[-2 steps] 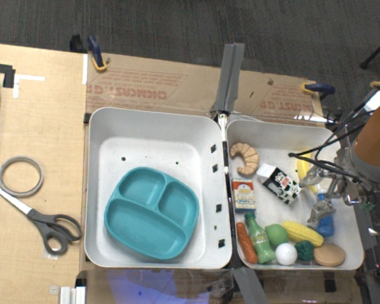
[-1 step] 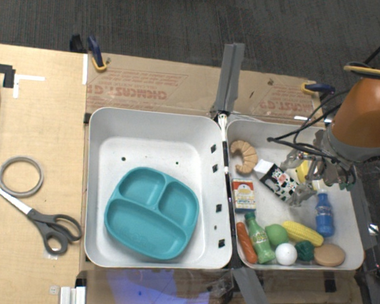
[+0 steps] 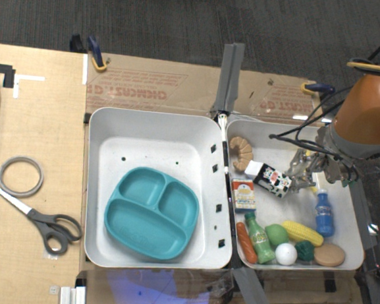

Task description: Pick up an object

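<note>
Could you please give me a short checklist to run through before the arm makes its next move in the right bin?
1. Gripper is over the right bin: ok, it hangs above the upper middle of that bin.
2. A target lies close by: ok, the black and white carton is just left of the gripper.
3. Something held between the fingers: cannot tell, cables and blur hide them.
4. Room around the target: not ok, the brown pastry and small snack box crowd it.
5. Blue bottle is out of the descent path: ok, it lies below and right.
</note>
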You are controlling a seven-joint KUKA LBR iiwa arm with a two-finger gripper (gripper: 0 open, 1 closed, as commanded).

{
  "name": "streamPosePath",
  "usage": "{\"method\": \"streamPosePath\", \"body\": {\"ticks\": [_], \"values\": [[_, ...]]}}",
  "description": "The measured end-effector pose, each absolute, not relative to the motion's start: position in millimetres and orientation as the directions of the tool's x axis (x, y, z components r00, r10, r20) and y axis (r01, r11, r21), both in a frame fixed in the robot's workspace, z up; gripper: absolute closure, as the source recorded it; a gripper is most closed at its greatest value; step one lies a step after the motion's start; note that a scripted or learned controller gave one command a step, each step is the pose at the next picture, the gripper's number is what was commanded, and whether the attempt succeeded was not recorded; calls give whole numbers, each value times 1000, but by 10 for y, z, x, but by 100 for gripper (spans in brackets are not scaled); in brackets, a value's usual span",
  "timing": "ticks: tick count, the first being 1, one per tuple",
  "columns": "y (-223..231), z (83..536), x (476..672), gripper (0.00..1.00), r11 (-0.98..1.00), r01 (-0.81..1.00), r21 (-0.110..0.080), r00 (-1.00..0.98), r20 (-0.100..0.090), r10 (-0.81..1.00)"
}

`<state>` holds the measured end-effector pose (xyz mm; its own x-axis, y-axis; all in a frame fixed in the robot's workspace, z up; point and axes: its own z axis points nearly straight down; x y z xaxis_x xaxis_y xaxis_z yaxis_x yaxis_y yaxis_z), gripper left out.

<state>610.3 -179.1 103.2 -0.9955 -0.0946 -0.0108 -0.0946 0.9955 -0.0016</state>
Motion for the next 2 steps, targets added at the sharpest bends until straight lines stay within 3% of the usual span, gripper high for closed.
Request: {"method": "streamPosePath", "body": {"ticks": [1, 2], "values": [[-1128, 926, 6495, 100, 980, 201, 1, -980, -5, 201], [-1130, 926, 6495, 0, 980, 201, 0, -980, -5, 201]]}}
